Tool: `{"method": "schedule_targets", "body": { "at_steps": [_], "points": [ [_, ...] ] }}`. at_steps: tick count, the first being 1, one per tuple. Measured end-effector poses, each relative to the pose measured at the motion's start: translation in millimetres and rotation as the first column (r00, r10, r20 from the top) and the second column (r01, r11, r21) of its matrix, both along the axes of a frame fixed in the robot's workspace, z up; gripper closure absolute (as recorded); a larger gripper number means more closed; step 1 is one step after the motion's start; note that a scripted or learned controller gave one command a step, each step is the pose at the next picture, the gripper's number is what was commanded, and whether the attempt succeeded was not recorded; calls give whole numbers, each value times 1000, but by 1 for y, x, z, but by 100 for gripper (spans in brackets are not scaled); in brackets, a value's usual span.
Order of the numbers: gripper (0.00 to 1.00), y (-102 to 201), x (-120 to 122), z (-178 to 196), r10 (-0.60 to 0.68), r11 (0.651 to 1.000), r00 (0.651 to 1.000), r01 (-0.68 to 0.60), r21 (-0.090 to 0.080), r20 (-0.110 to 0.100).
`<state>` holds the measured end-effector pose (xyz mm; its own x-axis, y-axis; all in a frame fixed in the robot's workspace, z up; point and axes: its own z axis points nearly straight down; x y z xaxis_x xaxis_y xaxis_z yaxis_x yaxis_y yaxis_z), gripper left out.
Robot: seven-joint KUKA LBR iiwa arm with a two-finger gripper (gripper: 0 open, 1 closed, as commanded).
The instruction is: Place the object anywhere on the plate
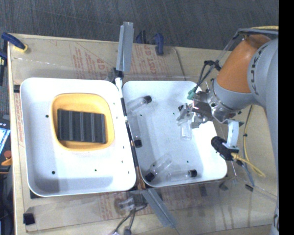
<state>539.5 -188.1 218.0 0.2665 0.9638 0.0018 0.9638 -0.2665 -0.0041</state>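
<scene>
Near the right bin's (pixel 213 168) front wall lie two clear tubes (pixel 159 168); further back, the gripper (pixel 188 119) hovers with what seems a clear tube (pixel 186 129) between its fingers; another lies behind; the yellow plate (pixel 82 146) sits in the left bin (pixel 34 131).

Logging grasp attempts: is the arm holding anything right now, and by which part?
It cannot be told. The end effector sits over the right white bin beside a clear plastic tube, but glare and blur hide any contact.
</scene>
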Motion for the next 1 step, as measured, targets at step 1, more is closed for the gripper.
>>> {"method": "schedule_targets", "body": {
  "at_steps": [1],
  "points": [
    [100,65,10,24,218,976,976,-218,-3,3]
  ]
}}
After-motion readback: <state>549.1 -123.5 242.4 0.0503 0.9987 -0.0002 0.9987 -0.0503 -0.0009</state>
